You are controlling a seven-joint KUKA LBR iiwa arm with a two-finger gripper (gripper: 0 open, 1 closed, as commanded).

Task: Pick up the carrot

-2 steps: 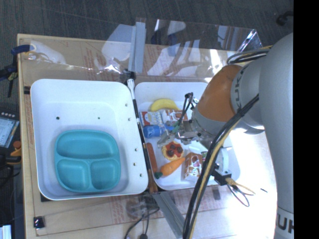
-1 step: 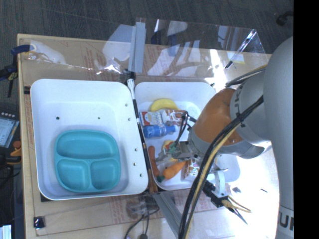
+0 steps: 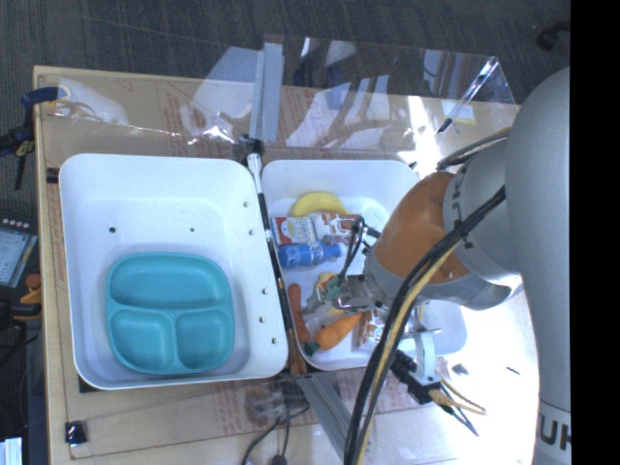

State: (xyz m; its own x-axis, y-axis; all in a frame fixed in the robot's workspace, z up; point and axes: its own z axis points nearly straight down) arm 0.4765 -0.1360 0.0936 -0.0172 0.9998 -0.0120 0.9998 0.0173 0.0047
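The arm [image 3: 455, 231] enters from the right and bends down over the right bin [image 3: 387, 174], its orange band directly above the bin's right half. The gripper [image 3: 334, 296] sits low in the near part of that bin, amid the clutter; its opening cannot be determined from this view, since the metal parts blend with the items around them. The carrot [image 3: 336, 332] lies in the right bin near the front wall, angled, just below the gripper and very close to it; whether they touch cannot be told, and the carrot is not seen between any gripping parts. Further back in the same bin lie a banana [image 3: 320, 202] near the far wall, a red and white packet [image 3: 308, 229] just in front of it, and a blue bottle [image 3: 305, 254] nearer still. A dark red item [image 3: 299, 325] lies along the bin's left wall beside the carrot. The left bin [image 3: 155, 187] holds a teal divided plate [image 3: 170, 312] in its front half. Both bins rest side by side on the surface [image 3: 116, 100].
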